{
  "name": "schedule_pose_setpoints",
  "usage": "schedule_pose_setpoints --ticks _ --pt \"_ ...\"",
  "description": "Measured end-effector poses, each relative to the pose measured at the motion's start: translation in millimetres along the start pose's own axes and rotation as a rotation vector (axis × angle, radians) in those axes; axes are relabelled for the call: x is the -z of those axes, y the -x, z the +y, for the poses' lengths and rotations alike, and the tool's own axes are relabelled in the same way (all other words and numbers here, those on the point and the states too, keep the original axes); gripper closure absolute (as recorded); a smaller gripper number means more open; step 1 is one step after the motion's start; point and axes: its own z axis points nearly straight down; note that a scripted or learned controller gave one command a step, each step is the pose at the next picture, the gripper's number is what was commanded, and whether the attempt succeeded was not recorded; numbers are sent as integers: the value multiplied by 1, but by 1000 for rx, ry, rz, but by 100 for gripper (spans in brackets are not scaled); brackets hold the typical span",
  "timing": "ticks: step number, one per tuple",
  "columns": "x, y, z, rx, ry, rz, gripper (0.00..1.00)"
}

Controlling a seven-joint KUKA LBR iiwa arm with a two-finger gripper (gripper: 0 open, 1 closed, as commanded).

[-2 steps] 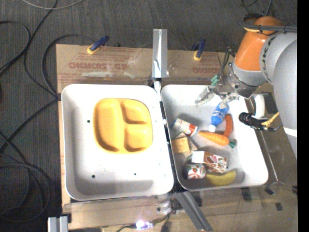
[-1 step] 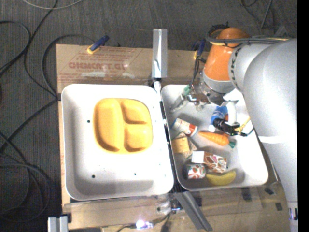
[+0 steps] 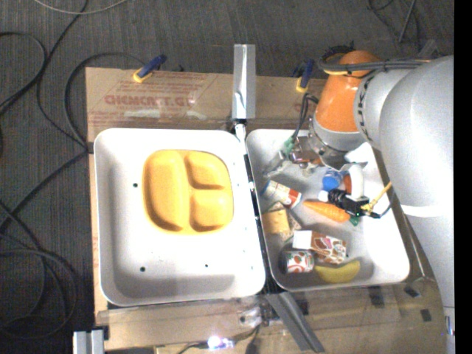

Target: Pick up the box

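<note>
Banana (image 3: 338,271) sits right at the near edge of the right bin (image 3: 394,260), with a small can (image 3: 298,260) next to it and a patterned packet (image 3: 329,247) just behind. Best guess for the box (image 3: 276,220) is the small tan one against the bin's left wall, long axis running roughly near-to-far. Gripper (image 3: 299,153) hangs over the far end of the same bin, so the box lies toward the near-left of it, with a little bottle (image 3: 282,193) in between. Honestly can't tell how the gripper is set from up here. Carrot (image 3: 326,212) lies mid-bin. Left bin (image 3: 118,271) holds a yellow tray (image 3: 189,190).
</note>
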Motion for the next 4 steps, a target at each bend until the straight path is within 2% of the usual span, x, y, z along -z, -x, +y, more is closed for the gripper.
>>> schedule_pose_setpoints --ticks 1,2,3,4 --pt "0 12 -15 -309 0 4 0" --pt "0 4 -17 -281 1 -2 0" --pt "-1 12 -27 -410 -1 6 0" --pt "-2 25 -11 -703 -6 4 0"
